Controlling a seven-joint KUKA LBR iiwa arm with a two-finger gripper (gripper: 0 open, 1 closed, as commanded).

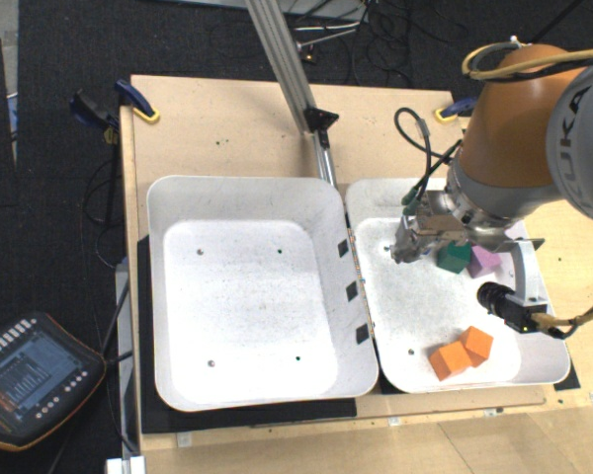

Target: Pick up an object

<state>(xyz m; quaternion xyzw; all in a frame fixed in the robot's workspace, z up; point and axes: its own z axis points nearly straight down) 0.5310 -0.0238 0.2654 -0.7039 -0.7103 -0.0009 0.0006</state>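
My gripper [407, 248] hangs low over the upper left part of the right bin [400, 314], under the grey and orange wrist. A green block [456, 259] lies just to its right, with a purple block [487, 261] touching the green one's far side. Two orange blocks [451, 359] [479, 344] sit together near the bin's front edge. The arm's body hides part of the bin's back right area. Nothing can be made out in the gripper.
The left bin [163, 265] lies beside the right one, across a shared divider. A metal pole [282, 57] slants down from the back to the bins' junction. A black cylindrical part [504, 307] with a cable hangs over the right bin. A pendant [30, 373] lies at front left.
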